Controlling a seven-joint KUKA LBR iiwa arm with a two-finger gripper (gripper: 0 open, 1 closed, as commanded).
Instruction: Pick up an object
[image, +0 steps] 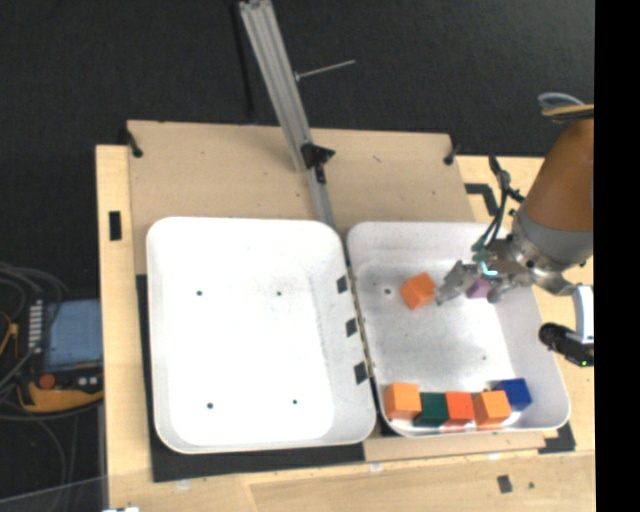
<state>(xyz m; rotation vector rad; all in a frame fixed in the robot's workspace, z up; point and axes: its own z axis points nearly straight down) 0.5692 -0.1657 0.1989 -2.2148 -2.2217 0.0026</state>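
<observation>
**Over the right bin, the claw hangs beside a purple piece**

Near the right bin's (520, 330) back edge, toward its right wall, a small purple object (480, 290) shows partly beneath the gripper (472, 281). The grey fingers reach down and to the left around that spot, but whether they are spread or closed cannot be told, nor whether the purple piece sits between them or merely lies beside them on the bin floor.

Just to the left of the fingers, apart from them, an orange block (419, 291) lies tilted on the bin floor, about midway between the bin's left wall and the gripper, in the back half of the bin.

Along the bin's front edge a row of blocks lies side by side: an orange one (403, 399) at the left end, then a green one (433, 407), another orange (459, 406), a third orange (491, 406), and a blue one (515, 392) at the right end, set slightly further back than the rest.

The arm (563, 200) enters over the bin's back right corner, its orange band above the grey wrist.

The left bin (245, 330) sits against the right bin's left wall, with black clips along the seam between them. Both bins rest on a pale wooden bench (200, 160). A grey metal rail (285, 95) runs slantwise from the bench's back edge down toward the seam between the bins.
</observation>
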